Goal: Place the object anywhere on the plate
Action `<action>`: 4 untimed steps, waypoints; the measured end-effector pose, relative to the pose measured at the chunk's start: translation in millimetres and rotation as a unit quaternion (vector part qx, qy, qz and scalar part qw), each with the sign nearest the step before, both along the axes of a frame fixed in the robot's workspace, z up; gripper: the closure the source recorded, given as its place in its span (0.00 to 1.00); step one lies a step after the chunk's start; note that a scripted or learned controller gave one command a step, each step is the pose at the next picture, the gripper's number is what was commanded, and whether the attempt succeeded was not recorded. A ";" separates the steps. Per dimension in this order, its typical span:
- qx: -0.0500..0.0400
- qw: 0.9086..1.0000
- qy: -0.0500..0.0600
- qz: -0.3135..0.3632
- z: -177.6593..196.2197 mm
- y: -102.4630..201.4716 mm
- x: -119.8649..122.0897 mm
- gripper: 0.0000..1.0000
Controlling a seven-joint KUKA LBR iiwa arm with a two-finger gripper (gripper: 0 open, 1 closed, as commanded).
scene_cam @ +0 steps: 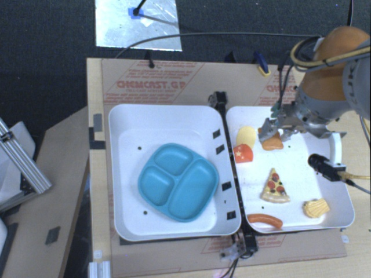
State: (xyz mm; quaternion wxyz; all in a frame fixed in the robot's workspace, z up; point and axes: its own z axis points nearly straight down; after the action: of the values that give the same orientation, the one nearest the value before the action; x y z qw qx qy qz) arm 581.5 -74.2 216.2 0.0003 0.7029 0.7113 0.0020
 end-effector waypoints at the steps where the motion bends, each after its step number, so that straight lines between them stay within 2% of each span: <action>1: 0.000 1.000 0.000 -0.001 7.0 44.0 10.3 1.00; 3: -0.001 1.000 0.000 -0.001 -8.6 150.4 35.7 1.00; 4: 0.000 1.000 -0.001 -0.001 8.5 201.8 48.5 1.00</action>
State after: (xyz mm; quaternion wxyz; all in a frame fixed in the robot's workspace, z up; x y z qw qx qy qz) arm 630.0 127.6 224.7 0.0006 0.7035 0.7107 0.0027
